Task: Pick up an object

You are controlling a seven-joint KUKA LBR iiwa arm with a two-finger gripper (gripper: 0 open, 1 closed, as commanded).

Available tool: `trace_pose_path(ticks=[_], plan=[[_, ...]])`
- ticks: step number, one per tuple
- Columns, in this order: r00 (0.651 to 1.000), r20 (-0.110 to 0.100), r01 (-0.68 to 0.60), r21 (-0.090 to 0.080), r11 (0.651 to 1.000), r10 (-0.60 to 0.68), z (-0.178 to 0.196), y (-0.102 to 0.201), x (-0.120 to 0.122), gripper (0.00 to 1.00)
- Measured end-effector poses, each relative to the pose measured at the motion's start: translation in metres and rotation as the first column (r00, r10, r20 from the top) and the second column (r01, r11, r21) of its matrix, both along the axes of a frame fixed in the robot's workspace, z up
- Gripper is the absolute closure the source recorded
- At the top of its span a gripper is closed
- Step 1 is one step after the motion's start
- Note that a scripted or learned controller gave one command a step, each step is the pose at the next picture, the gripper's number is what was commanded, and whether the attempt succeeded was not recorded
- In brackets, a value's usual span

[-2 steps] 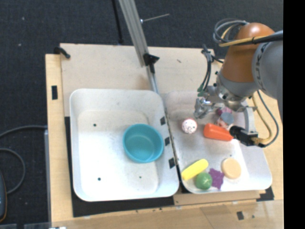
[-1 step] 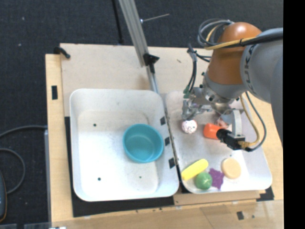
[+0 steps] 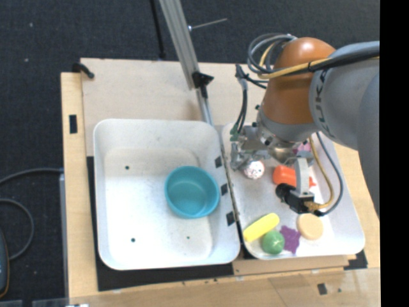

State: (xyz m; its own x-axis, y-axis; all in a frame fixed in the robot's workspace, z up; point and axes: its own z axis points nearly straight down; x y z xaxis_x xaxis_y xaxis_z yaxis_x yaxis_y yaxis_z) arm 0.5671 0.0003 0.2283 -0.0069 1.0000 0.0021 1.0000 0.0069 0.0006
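Observation:
My gripper [image 3: 246, 155] hangs low over the upper left part of the right bin [image 3: 345, 238], under the orange wrist band. A small white speckled ball [image 3: 255, 169] lies right beside its fingertips, at their lower right. An orange block [image 3: 285, 174] sits just right of the ball. Toward the bin's front lie a yellow oblong piece [image 3: 261, 226], a green ball [image 3: 273, 242], a purple piece [image 3: 292, 238] and a tan round piece [image 3: 310, 226]. A blue bowl [image 3: 192, 191] stands in the left bin [image 3: 121, 171].
A slanted metal pole [image 3: 182, 43] rises behind the bins, with its foot near the ridge between them. Black cables loop around the wrist and down over the right bin. The bench edge runs along the front.

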Motion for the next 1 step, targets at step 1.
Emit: trace_pose_path(ticks=[1], plan=[[1.0, -0.001, -0.001, 0.0, 1.0, 0.001, 0.0018, 0.0407, -0.013, 1.0]])
